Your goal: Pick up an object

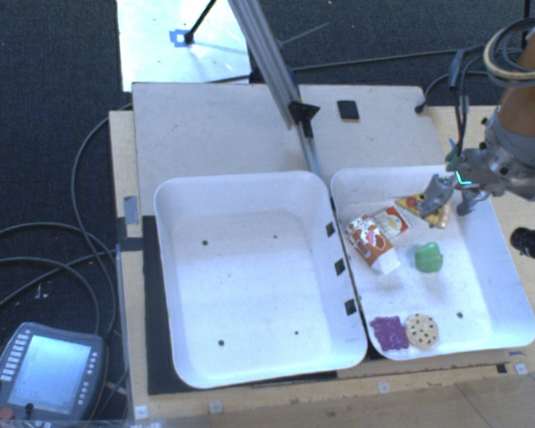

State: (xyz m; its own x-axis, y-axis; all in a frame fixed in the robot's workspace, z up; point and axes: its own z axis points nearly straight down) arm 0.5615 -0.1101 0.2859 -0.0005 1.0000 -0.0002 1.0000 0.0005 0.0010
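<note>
White right bin carries all items. Pincer hung over red-yellow packet at far wall, approx. grasp position; finger state can't be told.

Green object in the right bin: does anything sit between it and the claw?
No. The claw hovers by the orange-yellow packet at the bin's far side; the green object lies nearer the camera, with bare bin floor between them.

arm: in from right | gripper: low, fingers spread
</note>
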